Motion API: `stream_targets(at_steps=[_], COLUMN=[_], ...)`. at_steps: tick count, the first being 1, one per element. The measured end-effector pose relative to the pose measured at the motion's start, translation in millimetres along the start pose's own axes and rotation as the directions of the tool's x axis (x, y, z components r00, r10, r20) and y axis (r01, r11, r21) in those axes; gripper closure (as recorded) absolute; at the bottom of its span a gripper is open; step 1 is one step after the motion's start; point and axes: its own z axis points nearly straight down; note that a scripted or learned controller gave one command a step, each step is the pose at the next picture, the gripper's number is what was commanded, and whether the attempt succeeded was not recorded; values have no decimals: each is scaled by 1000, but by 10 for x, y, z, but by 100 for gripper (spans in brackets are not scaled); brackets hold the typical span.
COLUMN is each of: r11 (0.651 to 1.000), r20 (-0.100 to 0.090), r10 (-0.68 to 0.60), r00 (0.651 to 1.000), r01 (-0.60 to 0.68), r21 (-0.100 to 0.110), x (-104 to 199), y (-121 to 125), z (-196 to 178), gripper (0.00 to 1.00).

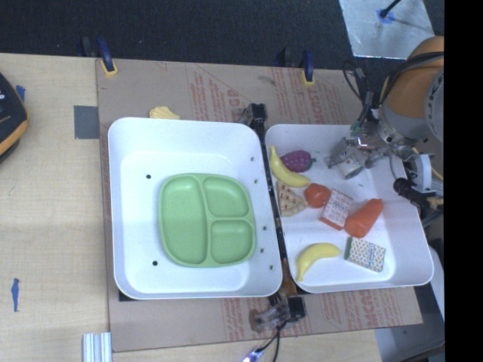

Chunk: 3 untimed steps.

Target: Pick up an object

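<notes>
Wooden table [53, 202] covered by cardboard sheet [189, 89], dark floor beyond. Right bin [411, 270] taken as landmark: orange carrot [364, 217] is laid near its centre, long axis diagonal, one end toward the far right corner. Patterned packets, tomato [317, 195], two bananas and grapes [297, 160] are crowded around it. Tool [353, 157] is poised over the far side; finger state cannot be told. Green tray [206, 219] is held in the left bin [128, 142].
</notes>
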Motion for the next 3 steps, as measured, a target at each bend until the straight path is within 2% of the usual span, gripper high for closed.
stream_targets(at_steps=[1,3], r11=[1000,1000], r20=[1,1], r10=[1,-1], r00=[1000,1000], r01=[-1,1], r21=[-3,-2], x=[-116,-112], y=[3,4], z=[-2,-1], gripper=[0,0])
